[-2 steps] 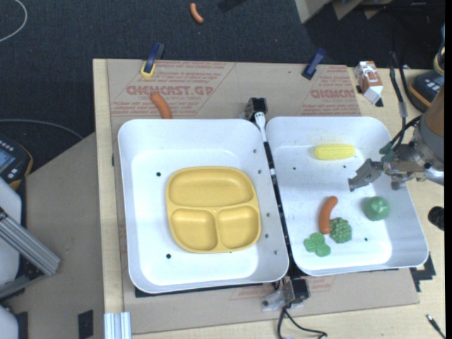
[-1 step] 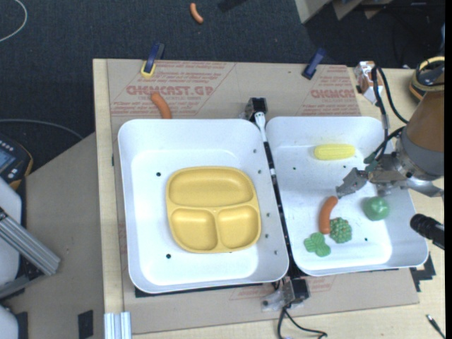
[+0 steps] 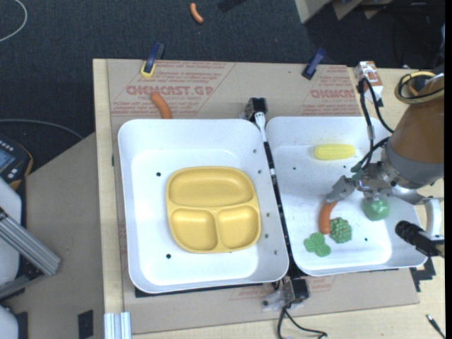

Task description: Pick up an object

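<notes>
Worktop first, operator: your eye starts at the left bin, where a yellow divided plate sits in the middle, its one long compartment toward the far side and two smaller ones toward the near side. Behind that bin, on the bare worktop, lies a small orange carrot.

Move right and you reach the right bin, touching the left one along its edge. Near its far wall you see a yellow corn cob lying crosswise. Toward the near side sit a green leafy piece, a bumpy green piece just beside it, and an orange sausage-shaped piece standing slightly tilted, touching the bumpy green one.

Further right, the arm comes in from the right edge, its orange band above the grey wrist, reaching down into the right bin. The gripper hangs low over the bin floor, and one dark finger angles out to the left, its tip just above the top end of the orange piece. A round green object lies right under the wrist. You cannot tell from here whether the fingers are apart or together, and nothing is plainly between them.
</notes>
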{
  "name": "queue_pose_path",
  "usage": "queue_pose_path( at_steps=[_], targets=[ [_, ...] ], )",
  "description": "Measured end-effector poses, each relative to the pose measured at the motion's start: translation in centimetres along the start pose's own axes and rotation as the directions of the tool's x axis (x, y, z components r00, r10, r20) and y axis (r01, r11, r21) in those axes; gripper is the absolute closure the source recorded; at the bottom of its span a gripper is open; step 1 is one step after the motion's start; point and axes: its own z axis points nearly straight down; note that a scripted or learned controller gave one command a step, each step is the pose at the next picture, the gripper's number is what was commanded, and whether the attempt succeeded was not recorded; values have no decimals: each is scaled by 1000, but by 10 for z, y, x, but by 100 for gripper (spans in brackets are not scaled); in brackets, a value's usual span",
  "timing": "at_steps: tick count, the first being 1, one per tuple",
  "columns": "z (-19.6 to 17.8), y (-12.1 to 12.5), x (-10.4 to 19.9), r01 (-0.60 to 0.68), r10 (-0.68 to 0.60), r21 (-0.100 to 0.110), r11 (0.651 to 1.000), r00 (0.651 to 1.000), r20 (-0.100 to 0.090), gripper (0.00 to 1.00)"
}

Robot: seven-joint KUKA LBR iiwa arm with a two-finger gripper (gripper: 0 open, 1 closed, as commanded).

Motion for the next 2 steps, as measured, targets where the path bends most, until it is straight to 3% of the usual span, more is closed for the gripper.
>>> queue_pose_path(
  at_steps=[1, 2],
  targets=[
    [54, -1, 1, 0, 0, 1, 1000, 1000, 0, 0],
    [40, 1, 0, -1, 1, -7, 1000, 1000, 3, 100]
  ],
)
